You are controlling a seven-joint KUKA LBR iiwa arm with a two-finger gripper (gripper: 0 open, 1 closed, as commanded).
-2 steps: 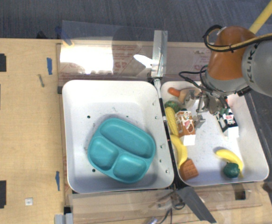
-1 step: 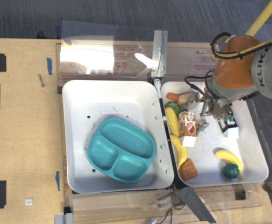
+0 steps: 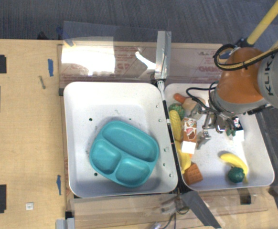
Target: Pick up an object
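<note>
Jaws [image 3: 207,133] of the grey arm hover over toy food in the right bin [image 3: 261,142], right of frame, apparently seeking a pick; their spread cannot be told.

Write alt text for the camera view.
A grey arm with an orange band lowers its gripper into the right bin, above toy food: corn, a banana and a carrot. The left bin holds a teal divided plate.
</note>
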